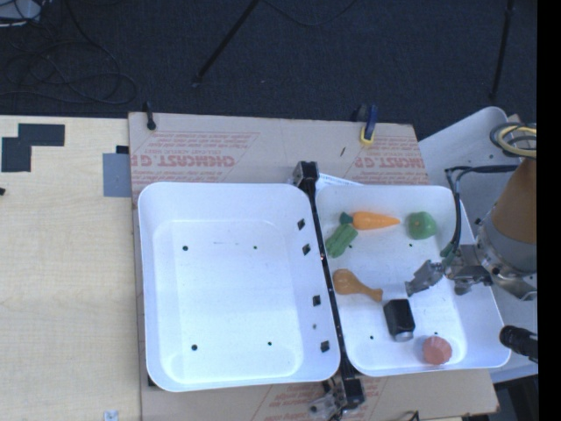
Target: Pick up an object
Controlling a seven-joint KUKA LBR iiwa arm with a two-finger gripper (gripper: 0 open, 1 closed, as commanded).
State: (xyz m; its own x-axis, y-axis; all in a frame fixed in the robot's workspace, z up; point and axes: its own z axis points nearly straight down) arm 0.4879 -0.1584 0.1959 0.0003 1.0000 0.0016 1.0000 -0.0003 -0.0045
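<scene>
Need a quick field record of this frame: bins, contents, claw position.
left bin: white, shallow
right bin: white, holds five items
carrot: far end, orange, lying flat
green round item: right of carrot
green long item: near divider, below carrot
tan drumstick-shaped item: middle
black cylinder: near end
pink ball: near right corner
claw: over right bin, above the black cylinder, nothing seen held

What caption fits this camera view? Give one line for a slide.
Arm's hand hovers over the right bin of toy carrot, green ball and black block.
</scene>
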